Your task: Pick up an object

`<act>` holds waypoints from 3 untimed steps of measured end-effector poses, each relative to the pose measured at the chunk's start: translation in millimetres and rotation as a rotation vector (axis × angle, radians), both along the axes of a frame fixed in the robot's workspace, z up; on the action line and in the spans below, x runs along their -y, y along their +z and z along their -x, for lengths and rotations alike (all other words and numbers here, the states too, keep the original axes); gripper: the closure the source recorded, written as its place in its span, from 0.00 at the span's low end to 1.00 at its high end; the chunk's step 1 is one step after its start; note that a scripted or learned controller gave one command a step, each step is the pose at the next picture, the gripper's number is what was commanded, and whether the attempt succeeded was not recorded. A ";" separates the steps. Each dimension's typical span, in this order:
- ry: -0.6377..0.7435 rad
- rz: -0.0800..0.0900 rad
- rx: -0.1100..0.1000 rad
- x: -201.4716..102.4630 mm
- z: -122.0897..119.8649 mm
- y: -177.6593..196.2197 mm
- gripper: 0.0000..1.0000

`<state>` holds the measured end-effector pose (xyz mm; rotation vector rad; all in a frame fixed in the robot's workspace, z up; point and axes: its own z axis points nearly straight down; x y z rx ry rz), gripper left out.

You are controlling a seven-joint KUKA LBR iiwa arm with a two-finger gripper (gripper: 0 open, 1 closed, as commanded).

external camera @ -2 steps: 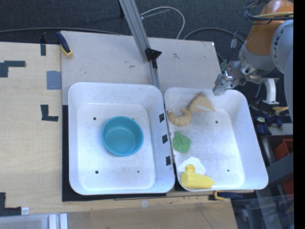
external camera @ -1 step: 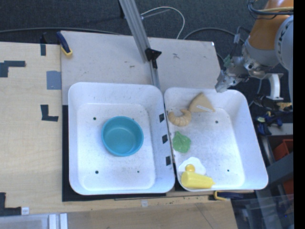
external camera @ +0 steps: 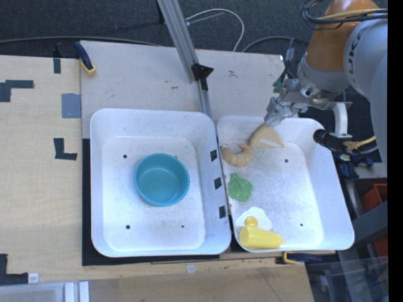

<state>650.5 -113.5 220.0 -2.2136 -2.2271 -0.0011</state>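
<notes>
grey gripper hangs over the right bin beside a croissant (grip state unclear; no readable labels).

End effector fingers too small and blurred to read. Arm cut off at 2 o'clock. Counter clipped at 9 o'clock and 6 o'clock.
</notes>
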 end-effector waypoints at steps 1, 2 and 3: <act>0.000 0.000 -0.001 -45.2 -0.7 -1.7 1.00; -0.001 0.001 -0.003 -93.4 13.0 -2.6 1.00; 0.001 0.000 0.000 -144.7 17.0 9.9 1.00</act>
